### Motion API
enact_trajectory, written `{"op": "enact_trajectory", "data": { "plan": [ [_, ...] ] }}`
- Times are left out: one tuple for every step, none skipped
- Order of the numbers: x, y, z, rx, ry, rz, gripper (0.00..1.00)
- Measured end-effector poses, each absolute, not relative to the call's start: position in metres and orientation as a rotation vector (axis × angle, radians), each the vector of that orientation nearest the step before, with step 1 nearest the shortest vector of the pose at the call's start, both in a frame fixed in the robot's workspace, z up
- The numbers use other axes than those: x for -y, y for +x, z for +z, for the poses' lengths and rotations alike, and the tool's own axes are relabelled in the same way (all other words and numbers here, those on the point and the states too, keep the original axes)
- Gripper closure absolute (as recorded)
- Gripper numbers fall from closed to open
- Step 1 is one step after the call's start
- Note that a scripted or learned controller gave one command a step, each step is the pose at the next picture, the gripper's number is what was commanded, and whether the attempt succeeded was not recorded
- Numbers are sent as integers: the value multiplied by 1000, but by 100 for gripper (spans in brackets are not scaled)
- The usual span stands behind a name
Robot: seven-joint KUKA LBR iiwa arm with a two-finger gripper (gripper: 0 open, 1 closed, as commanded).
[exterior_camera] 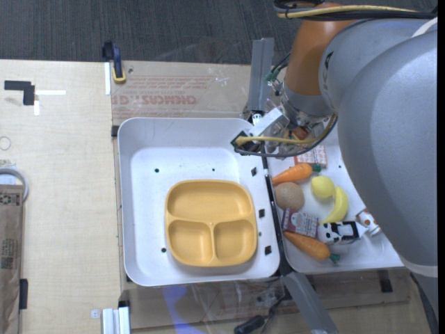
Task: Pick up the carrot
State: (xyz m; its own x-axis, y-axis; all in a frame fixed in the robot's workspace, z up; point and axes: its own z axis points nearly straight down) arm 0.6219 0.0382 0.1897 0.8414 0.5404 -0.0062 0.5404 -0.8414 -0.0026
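Observation:
Two orange carrots lie in the right bin (pixel 361 256). One carrot (pixel 292 173) rests near the bin's back left, just below the gripper. The other carrot (pixel 307 245) lies near the front left corner, its green end pointing right. My gripper (pixel 300 132) hangs over the back left of the right bin, a little above the nearer carrot, and the wrist hides it from above. I see nothing held in it.
A yellow three-compartment plate (pixel 211 223) sits in the left bin (pixel 139 186). The right bin also holds a brown round fruit (pixel 290 196), a lemon (pixel 322 186), a banana (pixel 338 205), a red-and-white packet (pixel 303 222) and a black-and-white cow toy (pixel 339 232). The arm covers that bin's right side.

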Motion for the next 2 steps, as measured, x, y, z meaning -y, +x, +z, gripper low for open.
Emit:
{"op": "enact_trajectory", "data": {
  "plan": [
    [14,648,300,310,-3127,4,100],
    [-84,620,190,481,-3105,8,100]
  ]
}}
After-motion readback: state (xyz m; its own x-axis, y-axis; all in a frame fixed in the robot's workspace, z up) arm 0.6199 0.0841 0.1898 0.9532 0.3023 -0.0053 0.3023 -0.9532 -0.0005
